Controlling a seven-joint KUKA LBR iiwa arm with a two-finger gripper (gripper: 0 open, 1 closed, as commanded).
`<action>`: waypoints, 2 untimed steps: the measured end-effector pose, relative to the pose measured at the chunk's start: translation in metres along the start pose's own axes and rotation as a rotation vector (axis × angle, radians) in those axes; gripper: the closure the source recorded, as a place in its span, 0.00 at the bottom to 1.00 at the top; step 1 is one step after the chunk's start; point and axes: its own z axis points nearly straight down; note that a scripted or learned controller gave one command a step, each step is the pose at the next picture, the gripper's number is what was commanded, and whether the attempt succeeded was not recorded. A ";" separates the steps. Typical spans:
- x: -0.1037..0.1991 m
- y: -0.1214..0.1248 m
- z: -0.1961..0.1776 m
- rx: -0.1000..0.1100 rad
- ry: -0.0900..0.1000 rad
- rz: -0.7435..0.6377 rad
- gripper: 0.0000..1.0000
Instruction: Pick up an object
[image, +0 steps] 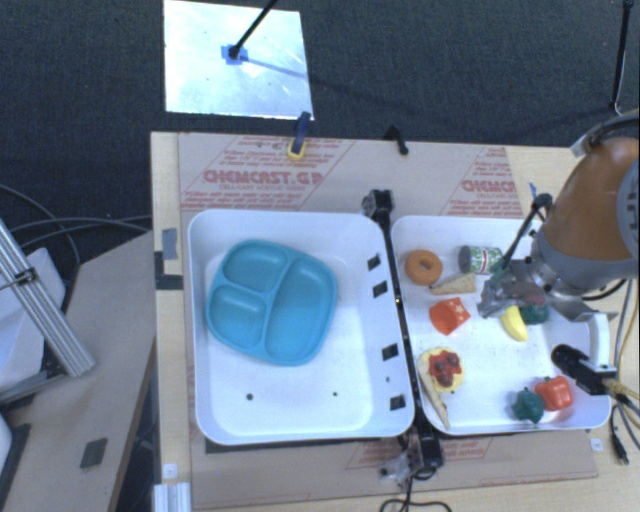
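A: Hovering low over right bin (470, 425), upper middle. Gripper (506, 298) down among the toys, arm (595, 220) coming in from the right.

B: Fingers?

A: Cannot tell, wrist blocks the tips from this angle. Nothing visibly held.

B: Nearest target?

A: Yellow piece (514, 324), banana-like, just below and slightly right of gripper, touching or nearly. Long axis roughly up-down in view, tilted a little. Dark teal item (534, 314) just beside it on the right, partly under the wrist.

B: Other candidates?

A: Red block (449, 316) left of gripper, near. Doughnut (423, 267) further up-left. Green-labelled can (484, 260) above, lying on its side. Pale wedge (455, 285) between doughnut and red block. Pizza slice (440, 372) lower left, well apart. Green-and-orange pieces (541, 398) at bottom right corner.

B: Left bin?

A: Left bin (300, 225) holding only blue divided plate (270, 301). Not relevant to this reach.

B: Call?

A: Likely going for the yellow piece. Needs a small shift down-view and closure across its short axis. Risk: teal neighbour crowding one finger, piece rolling away.
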 end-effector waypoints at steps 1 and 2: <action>0.002 -0.001 0.005 0.007 0.003 -0.001 0.00; 0.007 0.048 0.079 0.007 0.002 -0.006 0.00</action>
